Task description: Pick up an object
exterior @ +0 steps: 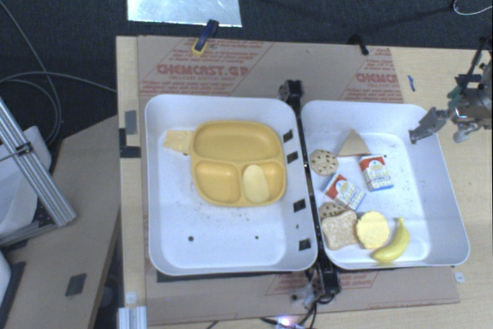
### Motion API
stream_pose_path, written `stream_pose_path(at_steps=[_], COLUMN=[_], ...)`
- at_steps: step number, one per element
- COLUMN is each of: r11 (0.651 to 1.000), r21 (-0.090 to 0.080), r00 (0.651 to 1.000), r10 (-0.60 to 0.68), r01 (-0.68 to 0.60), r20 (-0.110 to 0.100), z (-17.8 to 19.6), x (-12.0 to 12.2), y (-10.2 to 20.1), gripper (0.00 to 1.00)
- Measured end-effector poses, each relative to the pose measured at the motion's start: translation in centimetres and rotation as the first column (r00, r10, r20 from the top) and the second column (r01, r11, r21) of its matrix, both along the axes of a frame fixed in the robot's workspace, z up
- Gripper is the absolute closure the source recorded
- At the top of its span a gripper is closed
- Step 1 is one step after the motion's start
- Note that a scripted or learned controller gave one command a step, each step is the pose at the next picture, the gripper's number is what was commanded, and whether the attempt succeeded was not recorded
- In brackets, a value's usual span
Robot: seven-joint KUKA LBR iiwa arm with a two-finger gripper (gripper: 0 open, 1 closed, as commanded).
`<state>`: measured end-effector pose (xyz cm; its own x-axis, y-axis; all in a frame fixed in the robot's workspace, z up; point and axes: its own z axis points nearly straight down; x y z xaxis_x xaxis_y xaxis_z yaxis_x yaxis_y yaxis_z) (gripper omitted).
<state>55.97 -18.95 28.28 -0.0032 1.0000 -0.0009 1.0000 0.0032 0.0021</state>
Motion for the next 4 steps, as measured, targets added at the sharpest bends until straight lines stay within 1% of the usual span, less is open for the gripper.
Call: stream_pose_path(at_steps=[1, 2, 3, 4], r11=[1.000, 1.000, 1.000, 1.000], r21=[0.004, 0.001, 0.000, 0.000], r00=[1.000, 1.000, 1.000, 1.000], r10=[0.006, 0.006, 0.002, -0.003], r01=[-0.006, -0.006, -0.002, 0.003], r20=[-0.008, 0.001, 0.003, -0.003], z=[-12.0, -18.9, -19.8, -19.8], x=[4.1, 8.8, 11.0, 7.4], y=[4.1, 8.4, 6.1, 5.3], gripper=[0.00, 0.00, 0.00, 0.00])
